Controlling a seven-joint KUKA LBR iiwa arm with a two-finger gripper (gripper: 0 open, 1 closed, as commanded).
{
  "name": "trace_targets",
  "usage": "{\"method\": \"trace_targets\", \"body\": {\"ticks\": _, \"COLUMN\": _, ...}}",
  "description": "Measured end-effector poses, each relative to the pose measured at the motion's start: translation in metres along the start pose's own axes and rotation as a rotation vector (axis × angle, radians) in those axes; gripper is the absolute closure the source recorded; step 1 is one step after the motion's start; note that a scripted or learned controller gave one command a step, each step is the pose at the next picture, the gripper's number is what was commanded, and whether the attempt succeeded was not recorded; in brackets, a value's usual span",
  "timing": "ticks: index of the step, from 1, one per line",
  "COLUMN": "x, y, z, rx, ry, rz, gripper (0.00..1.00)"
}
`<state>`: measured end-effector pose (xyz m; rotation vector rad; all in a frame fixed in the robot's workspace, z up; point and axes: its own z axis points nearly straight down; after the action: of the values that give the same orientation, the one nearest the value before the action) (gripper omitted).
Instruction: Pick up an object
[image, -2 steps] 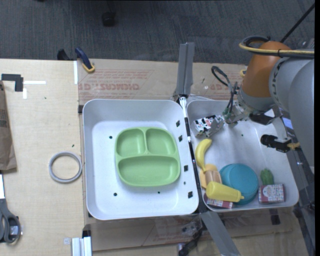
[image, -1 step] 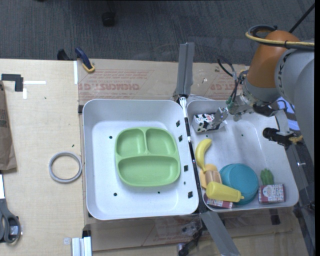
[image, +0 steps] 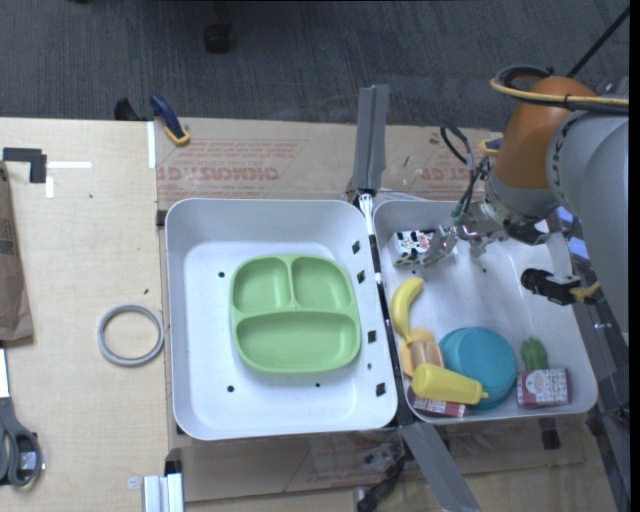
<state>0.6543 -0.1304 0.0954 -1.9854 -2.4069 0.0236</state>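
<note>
My gripper is low in the far left corner of the right bin, at the end of the grey arm with the orange band. A small black-and-white toy lies just left of it, touching or nearly touching its tip. Whether the toy is held cannot be told. Further forward lie a banana, a blue bowl, a yellow bottle, a small orange item, a green piece and a pink box.
The left bin holds a green divided plate. On the bench to the left are a ring of tape, scissors and a brown bag. A blue clamp sits at the back.
</note>
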Motion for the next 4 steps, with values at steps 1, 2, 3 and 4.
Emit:
{"method": "trace_targets", "body": {"ticks": 1, "x": 0.038, "y": -0.075, "z": 0.010, "rx": -0.018, "ry": -0.005, "rz": -0.055, "gripper": 0.00}}
{"method": "trace_targets", "body": {"ticks": 2, "x": -0.016, "y": -0.054, "z": -0.084, "rx": -0.019, "ry": -0.008, "rz": -0.187, "gripper": 0.00}}
{"method": "trace_targets", "body": {"ticks": 3, "x": 0.046, "y": -0.104, "z": -0.014, "rx": -0.017, "ry": -0.006, "rz": -0.158, "gripper": 0.00}}
{"method": "trace_targets", "body": {"ticks": 4, "x": 0.040, "y": -0.096, "z": 0.010, "rx": -0.020, "ry": -0.006, "rz": -0.130, "gripper": 0.00}}
